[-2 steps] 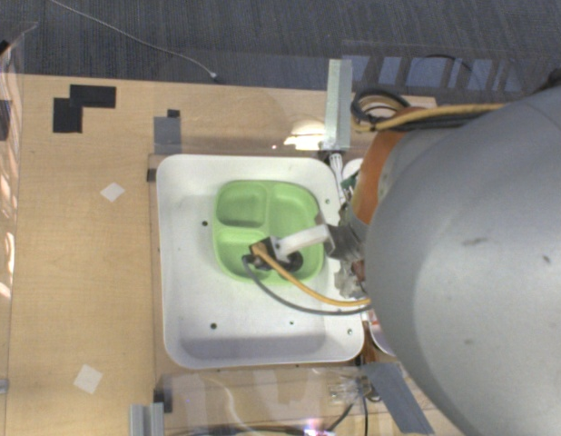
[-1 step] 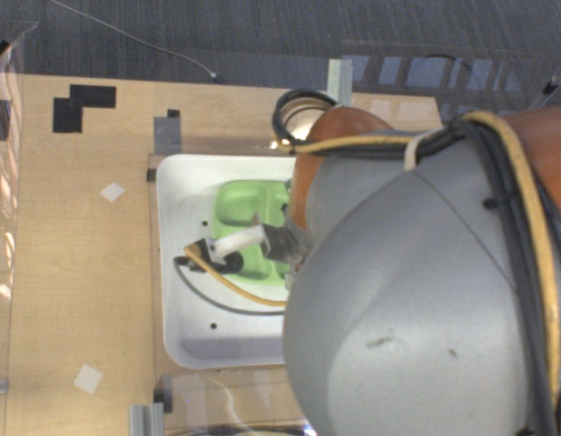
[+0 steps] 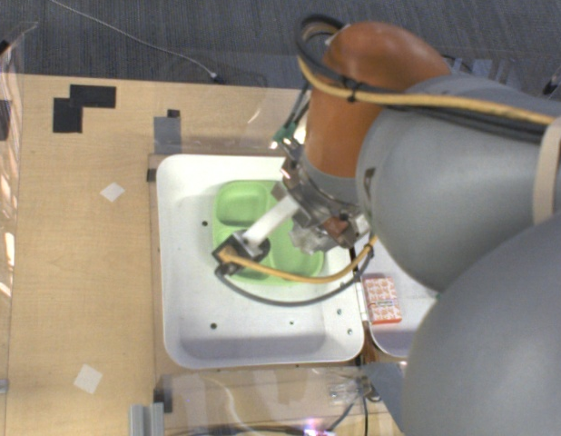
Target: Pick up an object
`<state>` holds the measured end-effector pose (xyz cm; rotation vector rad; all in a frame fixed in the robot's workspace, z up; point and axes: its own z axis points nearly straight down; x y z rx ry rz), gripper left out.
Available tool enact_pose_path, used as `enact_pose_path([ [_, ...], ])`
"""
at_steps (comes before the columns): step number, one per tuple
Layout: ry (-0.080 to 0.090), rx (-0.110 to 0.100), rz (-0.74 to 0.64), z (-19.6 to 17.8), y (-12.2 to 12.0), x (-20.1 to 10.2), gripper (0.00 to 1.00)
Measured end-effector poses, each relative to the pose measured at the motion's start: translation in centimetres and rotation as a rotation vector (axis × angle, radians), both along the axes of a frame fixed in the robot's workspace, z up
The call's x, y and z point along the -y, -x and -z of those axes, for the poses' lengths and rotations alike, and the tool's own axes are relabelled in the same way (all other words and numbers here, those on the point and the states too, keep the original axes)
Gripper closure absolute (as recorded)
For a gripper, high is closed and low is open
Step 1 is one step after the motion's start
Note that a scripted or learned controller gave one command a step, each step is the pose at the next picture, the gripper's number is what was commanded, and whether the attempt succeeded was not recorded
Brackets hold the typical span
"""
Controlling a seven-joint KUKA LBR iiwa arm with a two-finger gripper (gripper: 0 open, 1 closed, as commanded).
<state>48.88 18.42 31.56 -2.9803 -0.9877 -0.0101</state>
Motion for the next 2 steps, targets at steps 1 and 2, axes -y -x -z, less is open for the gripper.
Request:
enact_pose_path([
  [1, 0.005, -0.009, 0.351, 9.2, 0.3, -2.9, 1.00],
  [2, 0.000, -0.006, 0.436, 9.9, -0.8, -5.1, 1.00],
])
